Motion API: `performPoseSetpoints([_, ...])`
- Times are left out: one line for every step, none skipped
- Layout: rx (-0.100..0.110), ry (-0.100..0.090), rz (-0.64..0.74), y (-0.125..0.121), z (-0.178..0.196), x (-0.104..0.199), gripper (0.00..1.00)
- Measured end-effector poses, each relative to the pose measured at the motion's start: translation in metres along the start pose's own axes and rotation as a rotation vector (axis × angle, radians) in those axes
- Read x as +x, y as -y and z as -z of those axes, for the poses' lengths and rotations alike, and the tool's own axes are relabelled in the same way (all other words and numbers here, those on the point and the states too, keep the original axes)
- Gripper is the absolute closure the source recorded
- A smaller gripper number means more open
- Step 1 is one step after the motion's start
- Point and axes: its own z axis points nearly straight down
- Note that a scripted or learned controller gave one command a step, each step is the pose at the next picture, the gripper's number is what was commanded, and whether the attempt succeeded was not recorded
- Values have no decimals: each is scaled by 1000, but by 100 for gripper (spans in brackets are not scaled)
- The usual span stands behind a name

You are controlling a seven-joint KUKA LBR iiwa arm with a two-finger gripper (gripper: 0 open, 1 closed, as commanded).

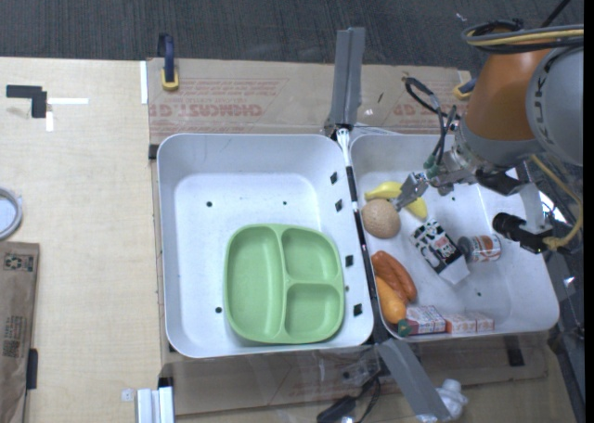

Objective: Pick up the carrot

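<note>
Dark carpet behind, light wood tabletop (83, 226) carrying two shallow white bins side by side. Left bin (186, 226) holds a green divided plate (283, 284). Right bin (520, 305) holds the clutter.

Carrot (391, 299) lies at the near-left corner of the right bin, just beside the dividing wall, touching or nearly touching a reddish sausage-like piece (394, 271) next to it. Long axis runs roughly from far-left to near-right, thick end towards the front wall. A flat red-and-white packet (436, 321) sits just beside its near end.

Gripper (415, 195) hangs over the far part of the same bin, above a yellow banana-like item (385, 192) and close to a tan egg-shaped object (380, 219). Fingers are blurred against the yellow item; cannot tell whether they are spread or pressed together, and nothing is seen between them.

Key relation: carrot lies towards the camera from the fingers and slightly left, with the egg and the sausage piece between. Judgement: the move calls for travel towards the near wall, then a closing line set across the carrot's long axis. Risk: the wall, packet and sausage piece crowd the carrot on three sides.

A small can (483, 247) and a black-and-white carton (438, 247) lie well apart to the right.
</note>
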Motion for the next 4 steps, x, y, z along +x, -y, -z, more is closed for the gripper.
performPoseSetpoints([-4, 3, 283, -38, 7, -6, 0])
performPoseSetpoints([-3, 2, 651, -13, -40, -14, 0])
performPoseSetpoints([-6, 5, 766, -29, -39, -33, 0])
performPoseSetpoints([-6, 5, 673, -46, -16, -4, 0])
